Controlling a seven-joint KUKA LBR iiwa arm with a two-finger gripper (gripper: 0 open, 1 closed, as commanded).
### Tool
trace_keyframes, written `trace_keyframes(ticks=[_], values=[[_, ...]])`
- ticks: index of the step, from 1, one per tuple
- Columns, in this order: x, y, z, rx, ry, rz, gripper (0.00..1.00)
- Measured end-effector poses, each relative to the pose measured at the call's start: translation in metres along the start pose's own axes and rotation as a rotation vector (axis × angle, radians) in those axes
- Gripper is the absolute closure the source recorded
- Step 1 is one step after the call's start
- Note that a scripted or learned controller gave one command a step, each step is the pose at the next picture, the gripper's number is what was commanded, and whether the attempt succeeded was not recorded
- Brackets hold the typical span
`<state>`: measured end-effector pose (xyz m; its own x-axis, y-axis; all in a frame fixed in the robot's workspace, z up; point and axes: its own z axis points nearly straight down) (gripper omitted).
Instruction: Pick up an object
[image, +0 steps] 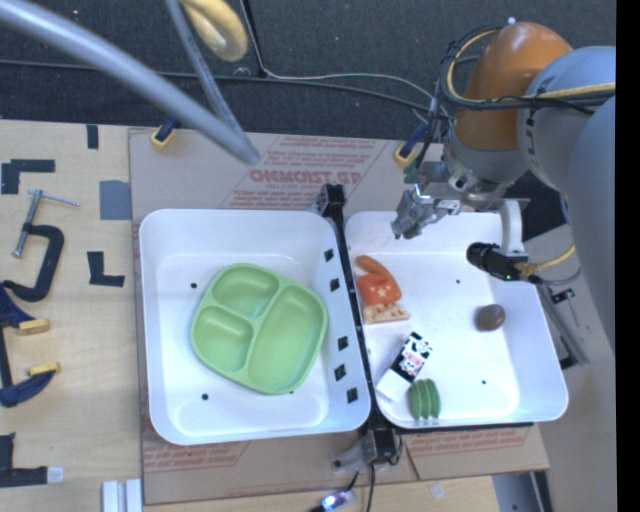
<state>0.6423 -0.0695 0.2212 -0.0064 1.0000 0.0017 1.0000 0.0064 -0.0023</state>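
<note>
Up at the far edge of the right bin (540, 400), the claw (408, 226) hangs over the white floor, nothing between its fingers; whether they are spread or pressed together I cannot tell. Just below it lie a carrot (372, 266), a tomato (381, 289) and a cracker (386, 314), touching. Further right sits a brown ball (489, 317). Nearer the front are a cow-print block (412, 355) and a green pod (424, 398). The left bin (160, 300) holds a green tray (259, 327).
</note>
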Motion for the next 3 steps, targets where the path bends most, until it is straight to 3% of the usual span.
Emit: trace_keyframes(ticks=[2, 3], values=[[0.103, -0.023, -0.012, 0.000, 0.000, 0.000, 1.00], [0.156, -0.040, 0.002, 0.002, -0.002, 0.001, 1.00]])
